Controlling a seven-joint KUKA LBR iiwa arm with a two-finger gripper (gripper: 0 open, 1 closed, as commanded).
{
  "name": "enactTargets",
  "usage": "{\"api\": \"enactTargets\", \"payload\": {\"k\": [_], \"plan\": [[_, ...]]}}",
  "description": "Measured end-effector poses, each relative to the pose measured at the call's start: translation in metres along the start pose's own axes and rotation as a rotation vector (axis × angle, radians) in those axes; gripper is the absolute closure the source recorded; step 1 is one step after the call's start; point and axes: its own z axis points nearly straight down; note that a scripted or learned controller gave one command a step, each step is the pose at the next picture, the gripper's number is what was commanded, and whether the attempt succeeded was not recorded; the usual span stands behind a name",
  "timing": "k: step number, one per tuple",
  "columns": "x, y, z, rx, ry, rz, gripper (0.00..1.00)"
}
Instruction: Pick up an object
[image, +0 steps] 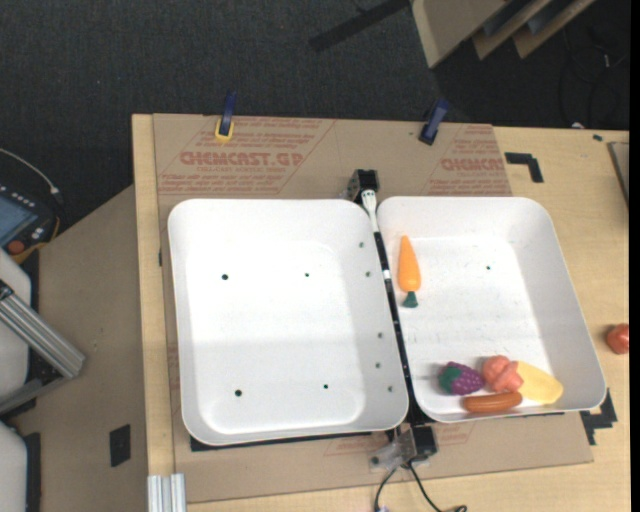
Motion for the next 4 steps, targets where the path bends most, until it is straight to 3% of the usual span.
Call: {"api": "enactTargets", "payload": {"k": [1, 2, 3, 4], "plan": [[-0.047, 0.004, -0.054, -0.013, -0.007, -0.002, 1.0], [0.017, 0.023, 0.012, -0.001, 0.001, -0.009, 1.0], [0.059, 0.045, 0.117, 0.006, 0.003, -0.01, 1.0], [0.074, 0.018, 0.139, -0.001, 0.001, -0.006, 1.0]]}}
